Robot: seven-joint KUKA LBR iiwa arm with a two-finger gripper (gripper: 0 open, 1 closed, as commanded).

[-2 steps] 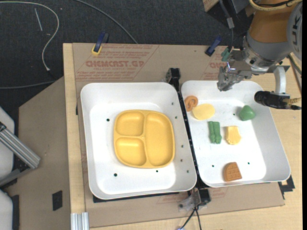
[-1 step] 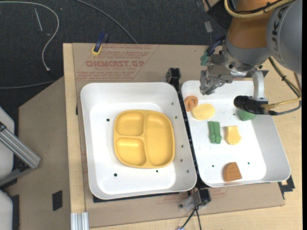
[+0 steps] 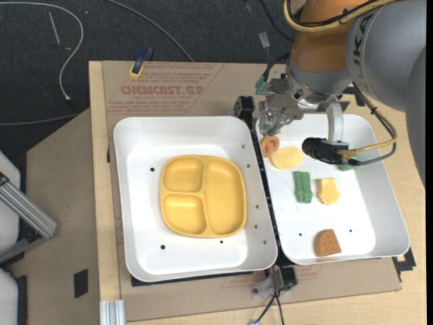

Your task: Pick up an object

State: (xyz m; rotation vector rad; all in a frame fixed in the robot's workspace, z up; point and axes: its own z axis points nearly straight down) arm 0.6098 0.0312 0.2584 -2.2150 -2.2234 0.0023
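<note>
Fig.: overhead view, two white bins on cardboard-covered bench. I see the arm [image 3: 352, 32] entering from upper right w/ its gripper [image 3: 274, 124] low over the top-left corner of the right bin [image 3: 379, 239]. Directly beneath the fingertips, touching or nearly so, lies a small orange ring-shaped piece [image 3: 270, 145]; I can't confirm it sits between the fingers. Jaw state: I cannot tell, since the wrist body and shadow mask the tips. Just right of the ring, a pale yellow disc [image 3: 287, 158]; below it a green piece [image 3: 302, 186] and beside that a yellow piece [image 3: 329, 191]; a brown waffle-like piece [image 3: 327, 242] sits apart near the bin's front edge. A black cylindrical part w/ cable [image 3: 323, 149] overhangs the bin's upper middle and partly covers something green behind it. Left bin [image 3: 135, 154] holds a yellow 3-compartment plate [image 3: 203, 196]. Arm's upper links are cut off by the frame top & right.
</note>
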